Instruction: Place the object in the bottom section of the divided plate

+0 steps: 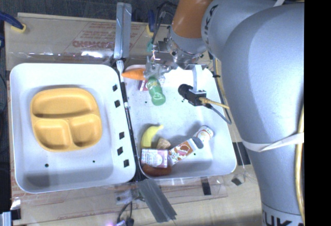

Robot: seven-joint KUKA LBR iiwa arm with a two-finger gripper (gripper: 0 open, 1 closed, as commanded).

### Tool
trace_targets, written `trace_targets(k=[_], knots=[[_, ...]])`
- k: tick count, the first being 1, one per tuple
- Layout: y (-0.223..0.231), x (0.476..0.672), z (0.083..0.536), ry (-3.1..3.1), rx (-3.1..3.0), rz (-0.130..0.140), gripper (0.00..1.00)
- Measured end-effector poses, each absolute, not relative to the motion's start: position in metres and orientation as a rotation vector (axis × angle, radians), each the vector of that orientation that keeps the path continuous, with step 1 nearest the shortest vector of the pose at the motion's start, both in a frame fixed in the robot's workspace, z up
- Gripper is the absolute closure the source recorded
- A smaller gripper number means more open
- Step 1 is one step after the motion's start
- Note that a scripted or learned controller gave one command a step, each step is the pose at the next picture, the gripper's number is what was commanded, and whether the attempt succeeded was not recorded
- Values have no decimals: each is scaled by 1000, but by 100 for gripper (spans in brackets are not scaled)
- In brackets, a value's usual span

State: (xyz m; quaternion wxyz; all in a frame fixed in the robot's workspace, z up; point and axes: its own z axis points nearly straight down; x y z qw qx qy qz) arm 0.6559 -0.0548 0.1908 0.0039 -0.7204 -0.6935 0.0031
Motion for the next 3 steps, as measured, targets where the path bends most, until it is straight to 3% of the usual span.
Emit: trace_targets(k=[1,2,3], knots=[[29,567,191,-2261,-2176,5,100],[102,591,288,-2384,-2044,3,100],[102,591,287,-2383,-2045,3,0]])
